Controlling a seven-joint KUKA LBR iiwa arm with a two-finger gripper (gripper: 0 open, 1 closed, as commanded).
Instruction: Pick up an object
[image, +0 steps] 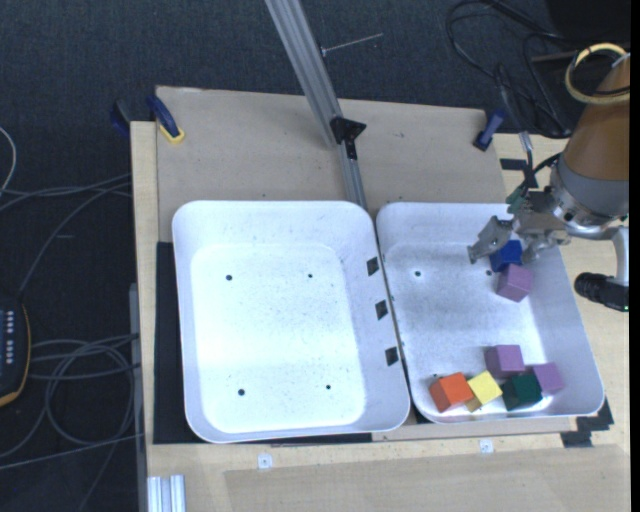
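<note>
My gripper (512, 246) hangs over the upper right part of the right bin (440, 300), reaching in from the right. A small blue block (507, 253) sits between its grey fingers (489, 241), and the gripper is shut on it. Just below the blue block, a light purple block (515, 284) lies tilted on the bin floor, close to the fingertips. I cannot tell whether the two blocks touch.
Several blocks cluster in the right bin's near corner: orange (452, 389), yellow (484, 387), dark green (521, 390) and two purple (505, 358) (547, 377). The left bin (200, 300) lies alongside. A slanted metal pole (318, 90) crosses the back.
</note>
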